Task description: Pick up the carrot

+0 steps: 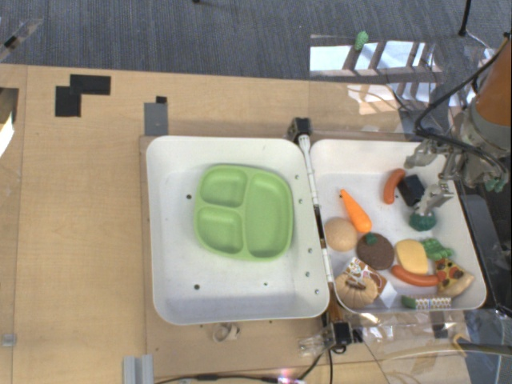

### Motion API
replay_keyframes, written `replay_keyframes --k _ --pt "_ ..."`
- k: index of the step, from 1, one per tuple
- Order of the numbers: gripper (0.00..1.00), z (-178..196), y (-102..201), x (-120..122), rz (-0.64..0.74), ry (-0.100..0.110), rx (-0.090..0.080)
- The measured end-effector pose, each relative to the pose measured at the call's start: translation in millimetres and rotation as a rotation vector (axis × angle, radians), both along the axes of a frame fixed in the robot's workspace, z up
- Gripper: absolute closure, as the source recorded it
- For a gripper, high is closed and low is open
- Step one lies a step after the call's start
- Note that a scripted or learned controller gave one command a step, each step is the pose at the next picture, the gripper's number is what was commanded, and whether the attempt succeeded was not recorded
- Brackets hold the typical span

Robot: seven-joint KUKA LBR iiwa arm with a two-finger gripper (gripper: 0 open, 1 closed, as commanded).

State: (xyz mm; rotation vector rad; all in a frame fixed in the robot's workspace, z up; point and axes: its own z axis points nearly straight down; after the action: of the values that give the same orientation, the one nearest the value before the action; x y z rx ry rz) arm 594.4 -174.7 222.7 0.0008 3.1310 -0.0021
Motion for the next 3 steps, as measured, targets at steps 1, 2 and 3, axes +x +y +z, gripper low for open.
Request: replay_keyframes --k 1,2,3 --pt "0.0 -128 54 -33 -0.018 -0.016 -0.001" --pt "0.0 -127 85 -1 -0.15 -0.017 0.001" --pt "0.0 -128 93 42 -0.478 -0.015 0.008"
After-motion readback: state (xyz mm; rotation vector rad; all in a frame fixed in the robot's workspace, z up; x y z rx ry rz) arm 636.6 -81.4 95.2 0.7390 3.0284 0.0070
